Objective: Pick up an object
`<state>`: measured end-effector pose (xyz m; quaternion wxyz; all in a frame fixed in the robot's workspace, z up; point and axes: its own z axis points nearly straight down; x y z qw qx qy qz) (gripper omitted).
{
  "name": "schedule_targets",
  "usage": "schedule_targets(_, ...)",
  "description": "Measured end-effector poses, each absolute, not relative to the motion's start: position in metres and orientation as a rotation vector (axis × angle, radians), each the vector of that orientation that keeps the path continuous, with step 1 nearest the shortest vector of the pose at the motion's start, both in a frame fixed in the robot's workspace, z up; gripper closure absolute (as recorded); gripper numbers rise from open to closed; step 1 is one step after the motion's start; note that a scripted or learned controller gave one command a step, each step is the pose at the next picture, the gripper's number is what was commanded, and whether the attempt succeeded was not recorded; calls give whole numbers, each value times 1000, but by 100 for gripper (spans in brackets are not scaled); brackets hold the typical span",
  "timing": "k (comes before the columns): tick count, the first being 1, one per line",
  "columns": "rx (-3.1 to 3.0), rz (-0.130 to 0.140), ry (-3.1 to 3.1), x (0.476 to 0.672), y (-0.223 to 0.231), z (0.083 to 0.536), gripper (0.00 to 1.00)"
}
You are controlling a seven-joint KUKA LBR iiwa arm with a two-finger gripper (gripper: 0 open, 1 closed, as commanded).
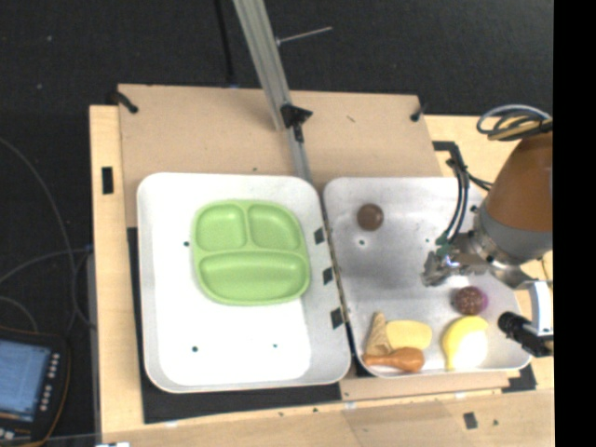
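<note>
The right bin [400, 203] holds a small brown ball [370, 216] near its back, a dark purple round fruit [469, 299], a yellow-white lemon-like piece [466, 341], a pale yellow block [408, 333], a tan wedge [377, 333] and an orange carrot-like piece [399, 360] along the front. My gripper [440, 270] hangs over the right bin's right side, just left of and above the purple fruit. Nothing shows between its fingers.
The left bin [168, 343] carries a green divided plate [250, 252]. A metal pole [270, 63] slants up from the bench's back edge. Cables run beside the arm at the right. A screen device [28, 380] sits on the floor at lower left.
</note>
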<state>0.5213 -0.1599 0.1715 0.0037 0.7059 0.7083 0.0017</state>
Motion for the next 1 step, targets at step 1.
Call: schedule_targets(1,2212,6,2221,527,-153,221,100)
